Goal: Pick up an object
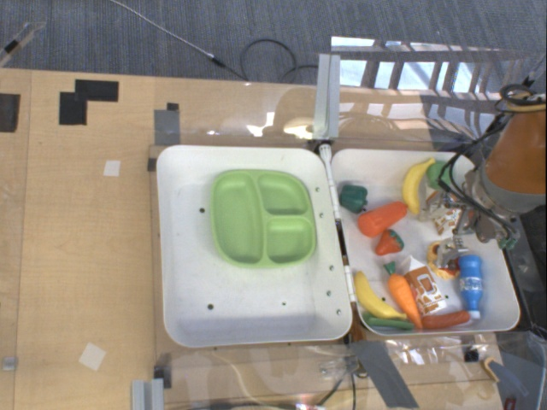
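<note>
Hovering in the right bin, gripper, finger state unclear, blue bottle just below it

A green divided plate lies in the left bin. Toy food crowds the right bin, where the gripper reaches in.

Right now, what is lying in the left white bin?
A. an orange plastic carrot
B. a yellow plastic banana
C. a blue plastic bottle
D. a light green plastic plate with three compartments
D: the light green plastic plate with three compartments lies alone in the left white bin, while the toy foods and the bottle are in the right white bin.
</note>
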Tool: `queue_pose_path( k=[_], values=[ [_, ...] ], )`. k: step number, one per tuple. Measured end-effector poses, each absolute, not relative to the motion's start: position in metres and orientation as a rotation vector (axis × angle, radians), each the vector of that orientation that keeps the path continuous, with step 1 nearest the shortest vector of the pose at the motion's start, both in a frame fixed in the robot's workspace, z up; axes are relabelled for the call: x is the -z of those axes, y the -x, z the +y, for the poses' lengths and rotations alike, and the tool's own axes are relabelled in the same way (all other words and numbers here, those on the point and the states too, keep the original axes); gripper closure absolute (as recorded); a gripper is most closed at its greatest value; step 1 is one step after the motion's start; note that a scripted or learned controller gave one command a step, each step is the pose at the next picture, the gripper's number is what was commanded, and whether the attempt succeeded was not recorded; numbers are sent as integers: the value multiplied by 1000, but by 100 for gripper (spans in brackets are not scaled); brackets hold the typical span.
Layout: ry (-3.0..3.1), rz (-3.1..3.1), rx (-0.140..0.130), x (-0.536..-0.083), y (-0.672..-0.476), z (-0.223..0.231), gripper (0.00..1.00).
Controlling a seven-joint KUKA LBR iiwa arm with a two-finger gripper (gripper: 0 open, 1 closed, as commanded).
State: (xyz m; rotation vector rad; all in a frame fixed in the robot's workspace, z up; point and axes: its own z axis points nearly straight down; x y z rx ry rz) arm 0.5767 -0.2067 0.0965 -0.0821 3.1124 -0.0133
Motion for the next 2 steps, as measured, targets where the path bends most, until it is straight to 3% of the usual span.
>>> queue_pose_path(
  k=[1,2],
  values=[
    [254,3118,-2,-89,-662,-138,0],
    [539,3086,6,-88,-607,-207,0]
  ],
)
